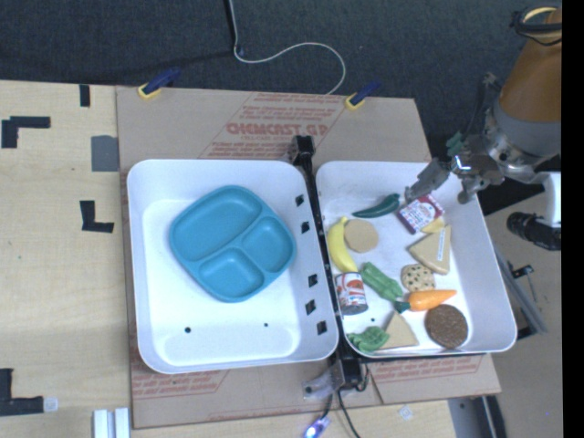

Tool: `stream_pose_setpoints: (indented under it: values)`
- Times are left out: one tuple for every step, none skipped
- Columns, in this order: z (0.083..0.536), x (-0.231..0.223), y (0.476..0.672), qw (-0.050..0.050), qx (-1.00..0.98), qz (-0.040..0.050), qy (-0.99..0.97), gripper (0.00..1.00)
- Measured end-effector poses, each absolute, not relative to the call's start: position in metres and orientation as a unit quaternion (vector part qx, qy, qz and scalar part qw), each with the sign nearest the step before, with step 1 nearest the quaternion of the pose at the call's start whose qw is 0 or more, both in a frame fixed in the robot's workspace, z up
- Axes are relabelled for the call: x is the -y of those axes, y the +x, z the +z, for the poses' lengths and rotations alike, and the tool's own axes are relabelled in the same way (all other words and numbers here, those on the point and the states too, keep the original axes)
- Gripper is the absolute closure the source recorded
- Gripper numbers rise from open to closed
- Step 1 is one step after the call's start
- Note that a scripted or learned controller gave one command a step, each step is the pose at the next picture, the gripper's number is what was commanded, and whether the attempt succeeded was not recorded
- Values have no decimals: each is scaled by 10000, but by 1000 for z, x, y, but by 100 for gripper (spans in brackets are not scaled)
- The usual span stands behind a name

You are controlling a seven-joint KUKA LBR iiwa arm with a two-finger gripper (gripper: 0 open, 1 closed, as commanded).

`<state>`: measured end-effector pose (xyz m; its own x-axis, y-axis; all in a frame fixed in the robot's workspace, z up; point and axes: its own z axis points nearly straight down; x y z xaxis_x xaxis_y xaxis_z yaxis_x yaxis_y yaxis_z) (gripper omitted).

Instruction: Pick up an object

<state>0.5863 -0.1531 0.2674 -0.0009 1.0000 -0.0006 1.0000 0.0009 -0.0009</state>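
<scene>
The right bin (474, 245) holds several toy foods: a banana (339, 246), a round cracker (361, 236), a dark green pepper (376, 208), a purple-and-white packet (420, 214), a cheese wedge (433, 249), a cookie (418, 276), a carrot (429, 299), a brown patty (446, 325), a red can (352, 293) and a green pickle (381, 281). My gripper (449, 179) hangs over the bin's upper right, just above and right of the packet. Its fingers spread apart with nothing between them.
The left bin (151, 245) holds a blue divided plate (232, 242). Black clips line the seam between the bins (314, 272). Both bins rest on a cardboard sheet (265, 126). A white cable (274, 57) lies at the back.
</scene>
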Motion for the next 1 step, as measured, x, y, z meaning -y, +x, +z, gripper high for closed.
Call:
stream_pose_setpoints:
  values:
    - [215,68,530,56,7096,22,-7046,0]
